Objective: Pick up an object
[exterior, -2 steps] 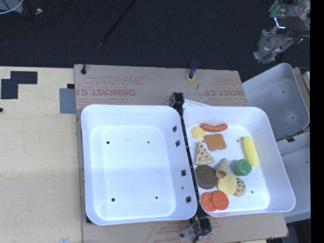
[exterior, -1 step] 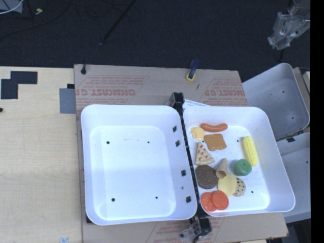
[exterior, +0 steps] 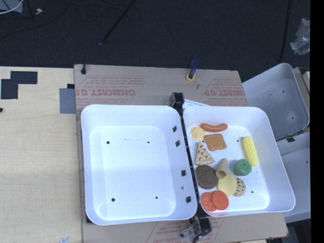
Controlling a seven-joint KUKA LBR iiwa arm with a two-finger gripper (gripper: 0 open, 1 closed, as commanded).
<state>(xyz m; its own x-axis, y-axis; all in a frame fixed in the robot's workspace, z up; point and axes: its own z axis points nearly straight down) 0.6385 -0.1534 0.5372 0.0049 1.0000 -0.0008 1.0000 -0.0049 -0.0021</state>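
The right bin (exterior: 273, 186) holds several toy foods. A red sausage (exterior: 213, 127) lies at the back, with a brown toast slice (exterior: 215, 142) just in front of it and a small yellow piece (exterior: 197, 133) to its left. A yellow corn cob (exterior: 249, 151) lies toward the right wall, and a green ball (exterior: 242, 167) sits in front of it. A pizza wedge (exterior: 203, 155), a dark brown patty (exterior: 206, 176), a cone (exterior: 221, 167), a yellow disc (exterior: 227, 184) and a cookie (exterior: 239, 187) crowd the middle. Red tomato slices (exterior: 214, 201) sit at the front.
The left bin (exterior: 126, 166) stands beside the right one, with a black hinge strip (exterior: 185, 156) between them. Both rest on a cardboard sheet (exterior: 131, 87). A grey metal plate (exterior: 276, 103) lies at the right, and a blue and yellow clamp (exterior: 192, 71) sits at the cardboard's back edge.
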